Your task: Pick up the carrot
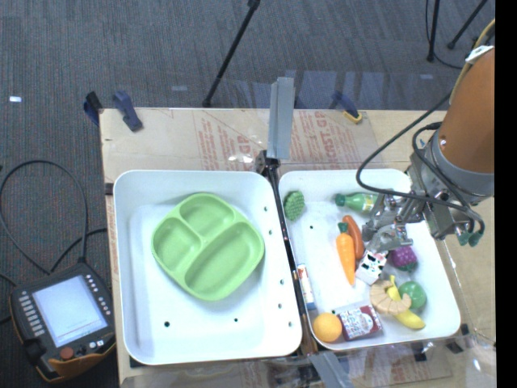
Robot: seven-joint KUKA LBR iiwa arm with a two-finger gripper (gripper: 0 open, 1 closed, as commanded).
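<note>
i find the carrot [346, 255] lying in the right bin [449, 293], toward its left half, stem end far and tip pointing near. the tool [391, 231] hovers just to its right, over the bin's middle; i cannot tell from this angle whether it is parted or closed, and nothing shows clamped in it.

recommended approach, in my judgement: shift the tool left until it is centred over the carrot's thick upper half, turn it to close across the narrow width, then descend straight. a reddish piece [354, 229] lies touching the carrot's right side, and a small black-and-white toy [371, 267] sits close by its lower end, so a wide approach risks catching either one.

materials: the carrot is smooth orange plastic, tapered and rounded, likely to slip if gripped near the tip. the bin is hard white plastic with a shallow rim. the left bin [137, 297] holds a green divided plate [208, 246], glossy and moulded.
</note>
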